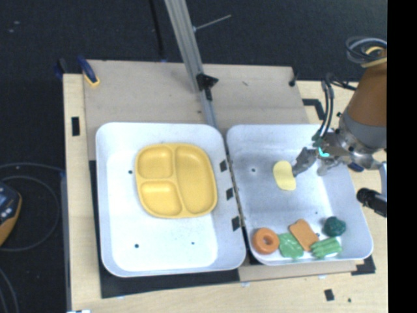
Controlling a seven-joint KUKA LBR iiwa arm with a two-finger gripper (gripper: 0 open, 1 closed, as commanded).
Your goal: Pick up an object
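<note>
My gripper hangs over the right bin, near its right side, fingers spread open with nothing between them. A pale yellow lump lies in the bin just left of the left fingertip, close to it. Along the bin's front edge lie an orange ring, a light green piece, an orange block, a green oblong piece and a dark green round piece.
The left bin holds a yellow divided plate. A metal pole slants up from between the bins at the back. Cables and a black part sit at the right beside the arm.
</note>
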